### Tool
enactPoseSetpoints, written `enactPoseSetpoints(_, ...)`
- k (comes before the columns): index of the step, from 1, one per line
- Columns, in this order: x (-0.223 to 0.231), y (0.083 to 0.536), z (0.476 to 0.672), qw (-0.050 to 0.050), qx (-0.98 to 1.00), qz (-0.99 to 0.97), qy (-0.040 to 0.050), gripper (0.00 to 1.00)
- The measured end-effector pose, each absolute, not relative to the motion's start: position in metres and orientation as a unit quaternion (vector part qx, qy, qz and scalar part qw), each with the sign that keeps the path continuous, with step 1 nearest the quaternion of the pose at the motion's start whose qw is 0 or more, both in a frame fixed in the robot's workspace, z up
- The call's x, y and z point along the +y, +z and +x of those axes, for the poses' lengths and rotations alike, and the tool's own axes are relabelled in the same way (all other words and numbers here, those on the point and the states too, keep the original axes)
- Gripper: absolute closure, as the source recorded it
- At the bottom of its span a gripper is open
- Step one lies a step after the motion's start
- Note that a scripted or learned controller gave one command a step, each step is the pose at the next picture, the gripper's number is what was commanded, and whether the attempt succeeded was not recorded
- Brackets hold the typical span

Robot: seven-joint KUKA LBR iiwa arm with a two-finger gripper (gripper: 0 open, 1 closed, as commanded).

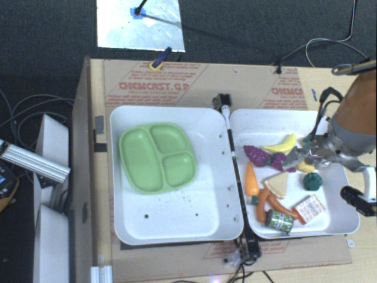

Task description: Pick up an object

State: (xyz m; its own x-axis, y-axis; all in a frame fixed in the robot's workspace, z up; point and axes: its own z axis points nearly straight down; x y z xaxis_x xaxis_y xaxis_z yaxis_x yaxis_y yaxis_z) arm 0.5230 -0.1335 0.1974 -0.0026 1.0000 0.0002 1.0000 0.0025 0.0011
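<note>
Camera view shows the hand (299, 156) low in the right bin (341, 223), among the toy food; whether it is apart or together I cannot tell. A yellow banana (284, 144) lies just beside it on the left, with purple grapes (257, 154) further left. A green broccoli piece (312, 181) sits just nearer, a sandwich wedge (278, 184) beside that. An orange carrot (251, 180), a small can (278, 220) and a red-and-white packet (310, 207) lie nearer still. The left bin (171, 220) holds a green divided plate (157, 157).
</note>
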Motion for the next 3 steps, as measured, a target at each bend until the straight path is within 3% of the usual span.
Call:
enactPoseSetpoints(1, -0.122, 0.084, 0.587, 0.001, 0.708, 0.706, 0.0008, 0.0)
enactPoseSetpoints(2, -0.122, 0.095, 0.588, 0.001, 0.709, 0.705, 0.0011, 1.0)
enactPoseSetpoints(3, -0.044, 0.185, 0.581, 0.001, 0.709, 0.706, 0.0014, 1.0)
